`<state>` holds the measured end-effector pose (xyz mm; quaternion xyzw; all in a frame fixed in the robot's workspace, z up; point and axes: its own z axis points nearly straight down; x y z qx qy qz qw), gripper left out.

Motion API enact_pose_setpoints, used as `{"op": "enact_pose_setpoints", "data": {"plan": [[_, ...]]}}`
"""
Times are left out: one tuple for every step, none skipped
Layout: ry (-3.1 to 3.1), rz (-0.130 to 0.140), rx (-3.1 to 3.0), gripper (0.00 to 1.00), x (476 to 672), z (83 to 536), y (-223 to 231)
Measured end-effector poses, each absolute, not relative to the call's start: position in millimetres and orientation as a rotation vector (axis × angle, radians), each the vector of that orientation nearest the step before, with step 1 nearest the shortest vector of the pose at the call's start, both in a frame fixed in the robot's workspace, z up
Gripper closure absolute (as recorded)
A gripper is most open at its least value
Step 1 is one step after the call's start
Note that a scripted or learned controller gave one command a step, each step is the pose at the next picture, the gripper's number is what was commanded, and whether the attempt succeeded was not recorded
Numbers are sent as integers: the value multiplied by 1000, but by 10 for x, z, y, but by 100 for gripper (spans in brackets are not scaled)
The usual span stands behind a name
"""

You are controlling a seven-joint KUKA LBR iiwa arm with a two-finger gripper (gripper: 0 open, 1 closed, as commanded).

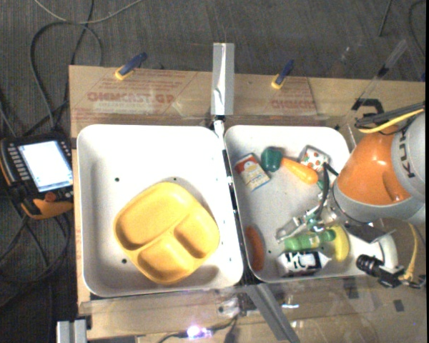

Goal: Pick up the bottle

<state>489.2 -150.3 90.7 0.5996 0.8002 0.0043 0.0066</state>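
Note:
A green bottle (306, 241) lies on its side near the front of the right bin (272, 206), its neck end against a yellow lemon-like object (339, 242). My gripper (301, 224) hangs low over the right bin, just behind the bottle and close to touching its upper side. Its metal parts stretch from the bin floor on the left up towards the orange wrist band (368, 174). Nothing is visibly lifted off the bin floor.
A black-and-white pack (301, 262) lies in front of the bottle. A red-orange piece (255, 243) lies by the left wall. At the back lie a small carton (252, 171), a green item (272, 158), a carrot (301, 169) and a patterned box (314, 156). The left bin (100, 163) holds a yellow divided tray (167, 231).

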Motion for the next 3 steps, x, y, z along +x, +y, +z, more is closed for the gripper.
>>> {"op": "enact_pose_setpoints", "data": {"plan": [[2503, 17, 1874, 100, 4904, 1005, -1493], [2504, 16, 1875, 0, 4898, 1002, -1495], [1950, 16, 2447, 0, 4894, 906, -1537]]}}
